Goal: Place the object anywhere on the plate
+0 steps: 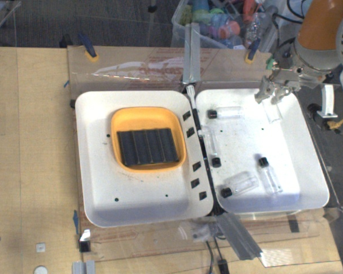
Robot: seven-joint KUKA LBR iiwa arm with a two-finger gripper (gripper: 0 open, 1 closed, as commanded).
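A: Eyes on the right bin (pixel 308 170); four clear vials with black caps lie flat on its floor. One vial (pixel 224 113) sits near the back left corner; a second vial (pixel 210 150) lies along the left wall, cap toward the front; a third vial (pixel 238 184) rests front and centre, tilted; a fourth vial (pixel 268 174) lies just beside it to the right.

B: And the plate?

A: The orange plate (pixel 147 117) is over in the left bin (pixel 97 187), well apart from every vial; a dark ribbed block (pixel 147 146) lies flat inside it, covering most of its middle.

B: Where's the gripper?

A: The gripper (pixel 272 94) hangs over the back right corner of the right bin, under the orange band of the arm (pixel 326 16); nothing sits between its fingers that I can make out; spread or closed, I cannot tell from this angle.

B: Anything else around?

A: A clear tub of coloured toys (pixel 228 10) stands behind the bins; the wooden worktop (pixel 28 153) spreads out to the left.
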